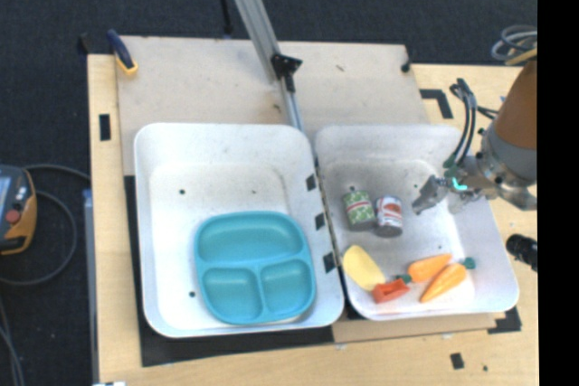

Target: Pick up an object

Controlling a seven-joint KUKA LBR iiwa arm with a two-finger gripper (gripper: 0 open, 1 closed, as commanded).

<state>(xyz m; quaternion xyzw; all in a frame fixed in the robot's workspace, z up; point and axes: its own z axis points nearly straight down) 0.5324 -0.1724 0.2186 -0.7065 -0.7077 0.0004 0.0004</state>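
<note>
A grey arm with an orange band is reaching in from the right over the right-hand white bin, its gripper hanging above the bin's right half with nothing visible between its fingers; whether those fingers are spread or closed cannot be told from this slanted view.

Six small items are lying in that bin. A green-labelled can and a red-and-white can are sitting side by side near the middle, just left of the gripper. Toward the front rim, a yellow piece, possibly a toy lemon or cheese wedge, is resting just beside a small red piece. Two orange carrots are lying close together to the right of it, green tips pointing right.

The left-hand white bin is holding a teal divided plate with three compartments, sitting in the bin's front half. A metal pole is slanting across the bench behind the bins.
</note>
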